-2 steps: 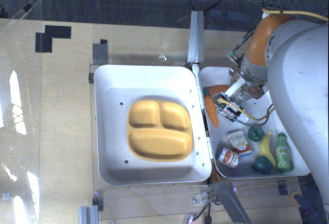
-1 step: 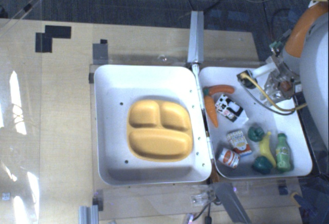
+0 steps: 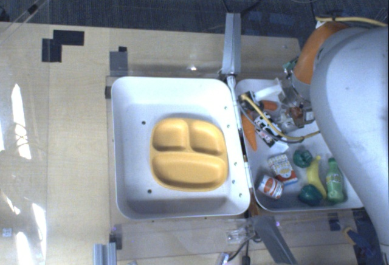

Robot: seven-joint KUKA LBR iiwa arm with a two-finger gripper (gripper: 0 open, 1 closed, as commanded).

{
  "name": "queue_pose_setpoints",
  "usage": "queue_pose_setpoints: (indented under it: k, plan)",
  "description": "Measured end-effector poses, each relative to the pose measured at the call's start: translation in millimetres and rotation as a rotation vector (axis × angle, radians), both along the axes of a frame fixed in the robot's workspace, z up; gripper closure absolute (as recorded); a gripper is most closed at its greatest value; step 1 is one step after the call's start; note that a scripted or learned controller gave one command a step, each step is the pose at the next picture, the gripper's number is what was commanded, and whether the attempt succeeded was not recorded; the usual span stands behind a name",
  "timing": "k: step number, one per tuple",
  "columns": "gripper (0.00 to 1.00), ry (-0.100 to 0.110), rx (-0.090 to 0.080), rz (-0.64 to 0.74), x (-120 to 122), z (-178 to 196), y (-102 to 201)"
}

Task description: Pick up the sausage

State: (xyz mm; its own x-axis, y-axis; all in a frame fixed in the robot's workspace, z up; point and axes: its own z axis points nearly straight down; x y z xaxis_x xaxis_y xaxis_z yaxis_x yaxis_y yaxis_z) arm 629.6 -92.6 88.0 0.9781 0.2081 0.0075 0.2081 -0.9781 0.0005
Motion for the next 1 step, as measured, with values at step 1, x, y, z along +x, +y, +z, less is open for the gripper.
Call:
queue_pose_setpoints:
  k: [1]
  plan:
    - [1.0,0.001,-0.004,0.236,-23.8,-0.2,-77.4]
